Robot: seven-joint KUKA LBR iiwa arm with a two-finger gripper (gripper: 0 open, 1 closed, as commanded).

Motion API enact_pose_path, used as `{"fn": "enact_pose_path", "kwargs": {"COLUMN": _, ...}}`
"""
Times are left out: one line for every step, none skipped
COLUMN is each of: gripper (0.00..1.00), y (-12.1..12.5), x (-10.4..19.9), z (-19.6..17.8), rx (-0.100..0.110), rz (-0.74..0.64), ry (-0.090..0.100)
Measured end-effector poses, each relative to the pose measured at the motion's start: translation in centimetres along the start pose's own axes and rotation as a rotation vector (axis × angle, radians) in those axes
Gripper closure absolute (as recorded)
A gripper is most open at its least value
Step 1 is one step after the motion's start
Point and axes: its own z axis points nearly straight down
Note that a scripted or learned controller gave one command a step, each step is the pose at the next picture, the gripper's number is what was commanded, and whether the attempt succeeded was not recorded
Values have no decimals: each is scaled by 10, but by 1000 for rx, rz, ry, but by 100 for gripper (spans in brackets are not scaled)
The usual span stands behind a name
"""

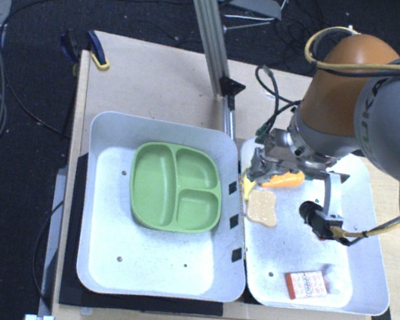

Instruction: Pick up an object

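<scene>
My gripper (pixel 261 168) hangs low over the left end of the right bin (pixel 372 224), close to the wall between the two bins. An orange-yellow wedge (pixel 285 181) lies just to its right, touching or partly under the wrist. A pale tan, bread-like slice (pixel 261 207) lies flat just below the gripper. Near the bin's front edge sits a small red and white box (pixel 307 285). The wrist housing hides the gripper's tips.
The left bin (pixel 94 236) holds a green divided plate (pixel 176 188). A black fitting with a cable (pixel 318 218) hangs from the arm over the right bin's middle. A metal pole (pixel 214 35) slants down to the bins' back edge.
</scene>
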Motion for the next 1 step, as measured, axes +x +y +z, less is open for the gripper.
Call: {"fn": "enact_pose_path", "kwargs": {"gripper": 100, "y": 11, "x": 62, "z": 3, "rx": -1, "rz": 0, "ry": 0}}
